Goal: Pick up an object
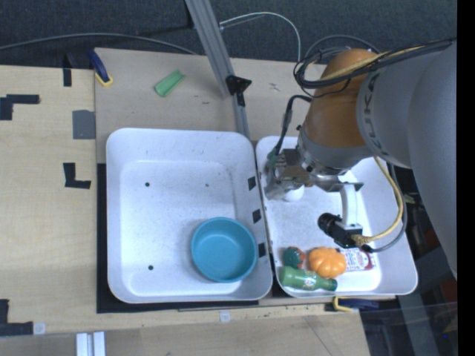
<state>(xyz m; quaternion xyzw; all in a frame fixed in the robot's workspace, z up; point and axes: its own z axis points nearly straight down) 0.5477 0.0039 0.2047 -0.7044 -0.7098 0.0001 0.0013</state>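
The robot arm (349,117) comes in from the right. It is grey with an orange band, and it bends down over the right bin (393,273). Its hand (284,182) is low at the back left part of that bin, close to the wall between the two bins. A small white thing (294,193) shows just under the hand. I cannot tell what it is, or if the hand is touching it. I cannot tell if the hand is released or clenched, because the arm hides it from above.

The things to pick up lie at the front of the right bin, well apart from the hand. There is an orange toy (326,261) that looks like a small pumpkin. A green toy (306,279) lies just in front of it, touching it. A small red and green toy (294,256) sits to the left of the orange one. A flat card with red on it (361,261) lies to the right.

The left bin (148,162) holds a blue bowl (223,249) in its front right corner. The bowl stands upright.

On the table (44,213) behind the bins lies a small green block (168,83). A grey pole (211,39) slants across the table there.
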